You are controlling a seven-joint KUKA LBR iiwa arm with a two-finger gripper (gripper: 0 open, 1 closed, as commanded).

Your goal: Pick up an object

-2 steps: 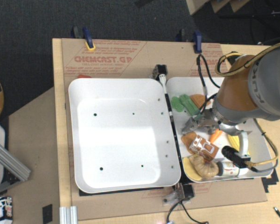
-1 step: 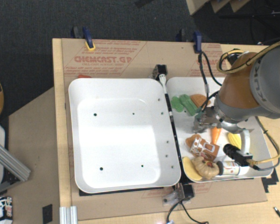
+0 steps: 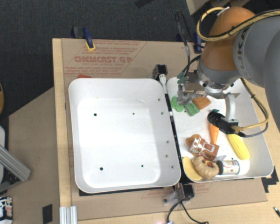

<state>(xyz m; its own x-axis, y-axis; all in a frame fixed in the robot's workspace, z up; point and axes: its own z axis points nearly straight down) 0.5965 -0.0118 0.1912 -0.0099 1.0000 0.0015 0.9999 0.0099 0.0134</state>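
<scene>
The bench [image 3: 60, 125] is seen carrying two shallow white bins, and everything below is placed from the right bin [image 3: 263, 148]. The left bin [image 3: 121, 134] lies just beside it, the two rims touching along a dark seam. The arm [image 3: 224, 36] is seen reaching over the right bin's far end, where the pincer [image 3: 189, 94] is lowered among the toys; whether it is apart or together cannot be told, and nothing can be made out clamped in it. A green toy [image 3: 185, 106] lies just beneath the pincer in the right bin's far-left corner, touching an orange-brown piece [image 3: 202, 102]. Nearer the bin's middle an orange carrot [image 3: 214, 133] and a yellow corn cob [image 3: 239, 146] are found, and at its near end a brown-and-white toy [image 3: 200, 146], a tan bun-like piece [image 3: 206, 168] and a small white bottle [image 3: 231, 167]. The green toy is judged light, stiff and somewhat slippery plastic; it is best taken across its narrow width, clear of the bin wall.
</scene>
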